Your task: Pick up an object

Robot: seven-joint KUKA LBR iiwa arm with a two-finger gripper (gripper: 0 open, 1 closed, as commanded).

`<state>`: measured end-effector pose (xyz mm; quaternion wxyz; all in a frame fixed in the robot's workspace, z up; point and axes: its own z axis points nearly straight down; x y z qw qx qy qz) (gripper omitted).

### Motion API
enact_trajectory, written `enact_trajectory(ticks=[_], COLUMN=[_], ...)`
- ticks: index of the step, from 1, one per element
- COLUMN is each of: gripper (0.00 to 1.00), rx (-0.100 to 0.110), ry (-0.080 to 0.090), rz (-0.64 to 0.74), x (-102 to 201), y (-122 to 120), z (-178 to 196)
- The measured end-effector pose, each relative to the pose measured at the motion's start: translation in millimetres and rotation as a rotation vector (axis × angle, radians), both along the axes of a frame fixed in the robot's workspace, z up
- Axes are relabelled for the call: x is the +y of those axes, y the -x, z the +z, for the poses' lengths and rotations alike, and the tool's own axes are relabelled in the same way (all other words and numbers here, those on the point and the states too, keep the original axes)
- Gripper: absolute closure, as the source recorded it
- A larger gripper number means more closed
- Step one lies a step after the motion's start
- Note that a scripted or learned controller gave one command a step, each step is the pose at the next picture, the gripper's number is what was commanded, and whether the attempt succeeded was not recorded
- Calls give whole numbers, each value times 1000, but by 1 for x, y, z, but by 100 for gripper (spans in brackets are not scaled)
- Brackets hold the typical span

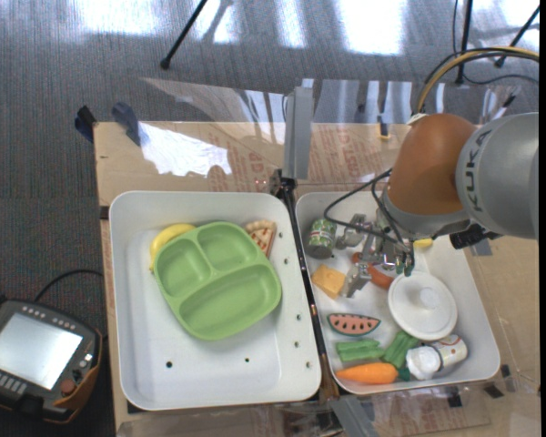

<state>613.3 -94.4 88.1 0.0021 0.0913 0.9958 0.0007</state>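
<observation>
Down in the right bin (478,330), the gripper (371,260) hangs low over the toys. Its fingers look spread a little and hold nothing. Beside it lie a yellow cheese block (328,281) and a green can (321,234). Farther off sit a white lid (422,304), a watermelon slice (353,323) and a carrot (367,373).

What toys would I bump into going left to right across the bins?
Yellow banana → green tray → waffle piece → green can → watermelon slice → white lid.
</observation>
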Motion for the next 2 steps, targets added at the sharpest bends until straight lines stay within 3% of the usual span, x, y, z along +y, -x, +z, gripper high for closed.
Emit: enact_trajectory(ticks=[1,2], gripper=[0,100], rx=[4,0], ry=[0,0], rz=[-176,-170], x=[-11,-10], y=[5,3], z=[0,11])
